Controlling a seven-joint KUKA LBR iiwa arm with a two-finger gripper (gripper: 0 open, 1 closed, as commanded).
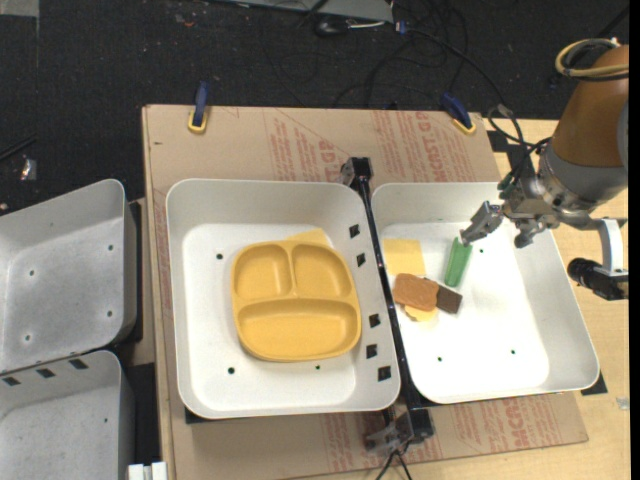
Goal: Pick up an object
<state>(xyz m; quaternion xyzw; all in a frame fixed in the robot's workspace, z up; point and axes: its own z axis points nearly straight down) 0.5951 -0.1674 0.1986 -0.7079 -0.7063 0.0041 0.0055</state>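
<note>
In the right bin point(520, 353) a green stick-shaped object point(457, 261) lies near the back left. Beside it are a brown bread-like piece point(415, 291), a small dark brown block point(449, 300) and a flat yellow piece point(402, 257). My gripper point(502, 230) hangs over the back of the right bin, just right of and above the green object's top end. It is open, with nothing between its fingers.
The left bin point(200, 368) holds a yellow divided tray point(296, 301). A black divider point(375, 268) runs between the two bins. Cardboard point(280, 133) lies under the bins, clamped at the back. Spare white bins point(60, 268) sit at the far left.
</note>
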